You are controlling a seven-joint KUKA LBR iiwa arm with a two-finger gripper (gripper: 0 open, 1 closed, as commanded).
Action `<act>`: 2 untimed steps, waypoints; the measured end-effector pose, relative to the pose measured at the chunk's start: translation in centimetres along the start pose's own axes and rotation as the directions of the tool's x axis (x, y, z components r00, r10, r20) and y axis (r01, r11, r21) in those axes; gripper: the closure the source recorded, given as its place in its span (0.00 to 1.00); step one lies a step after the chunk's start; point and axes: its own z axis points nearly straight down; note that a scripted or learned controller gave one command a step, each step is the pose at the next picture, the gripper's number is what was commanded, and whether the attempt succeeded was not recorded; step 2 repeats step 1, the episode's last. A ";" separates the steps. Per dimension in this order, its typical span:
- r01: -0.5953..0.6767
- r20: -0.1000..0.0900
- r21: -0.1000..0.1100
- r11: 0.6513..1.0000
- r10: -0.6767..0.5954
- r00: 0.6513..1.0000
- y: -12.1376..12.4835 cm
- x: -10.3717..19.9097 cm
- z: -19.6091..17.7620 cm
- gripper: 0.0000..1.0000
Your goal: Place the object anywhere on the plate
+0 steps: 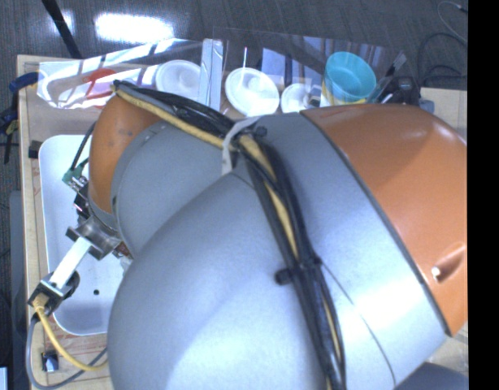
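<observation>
Grey KUKA arm with orange band (258,258) leaning in from right, covering most of both bins. Black cable bundle (275,210) strapped along its top, white tie near the elbow. Gripper (87,236) low over the shallow white left bin (50,169), near its left wall; claw state: cannot tell, hidden under the wrist. White bracket (58,276) with yellow cable (62,352) sticking out toward the bin's near-left corner. Object and plate location: cannot tell, blocked by arm. Back of bench: white round bowls (251,90), light-blue plastic cup (349,75), clear plastic bag (79,84) at left.
</observation>
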 end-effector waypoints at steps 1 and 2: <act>0.269 0.003 0.004 0.963 -0.269 0.963 6.3 -0.5 4.7 0.00; 0.269 0.003 0.004 0.963 -0.269 0.963 6.3 -0.5 4.7 0.00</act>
